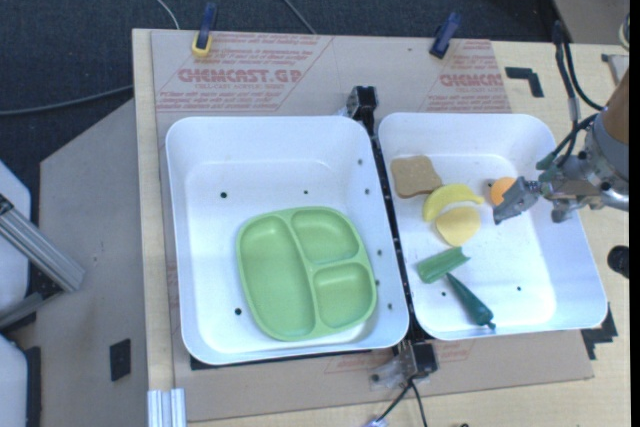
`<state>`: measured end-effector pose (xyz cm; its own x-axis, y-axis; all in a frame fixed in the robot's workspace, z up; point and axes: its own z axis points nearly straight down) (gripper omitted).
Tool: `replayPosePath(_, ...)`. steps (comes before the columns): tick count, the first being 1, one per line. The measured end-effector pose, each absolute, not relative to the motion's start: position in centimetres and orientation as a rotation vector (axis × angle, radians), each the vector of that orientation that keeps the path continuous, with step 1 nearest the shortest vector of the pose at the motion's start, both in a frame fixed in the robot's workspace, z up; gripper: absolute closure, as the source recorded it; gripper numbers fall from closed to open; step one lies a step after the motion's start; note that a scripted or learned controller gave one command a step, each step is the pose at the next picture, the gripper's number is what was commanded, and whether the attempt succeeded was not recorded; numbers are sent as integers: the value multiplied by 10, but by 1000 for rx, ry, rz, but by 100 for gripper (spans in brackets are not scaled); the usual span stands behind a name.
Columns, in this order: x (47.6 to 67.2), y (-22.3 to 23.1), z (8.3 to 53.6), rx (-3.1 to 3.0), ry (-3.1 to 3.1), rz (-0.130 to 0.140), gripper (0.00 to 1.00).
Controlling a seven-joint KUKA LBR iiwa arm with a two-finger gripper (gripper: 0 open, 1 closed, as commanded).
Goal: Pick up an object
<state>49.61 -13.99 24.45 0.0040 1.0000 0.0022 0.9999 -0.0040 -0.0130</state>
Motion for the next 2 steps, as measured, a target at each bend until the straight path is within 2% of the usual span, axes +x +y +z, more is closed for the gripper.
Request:
replayPosePath(1, 499, -140, 251, -2222, -2222, 0, 0)
replayPosePath(2, 507, -138, 195, -2221, -2219, 1, 0)
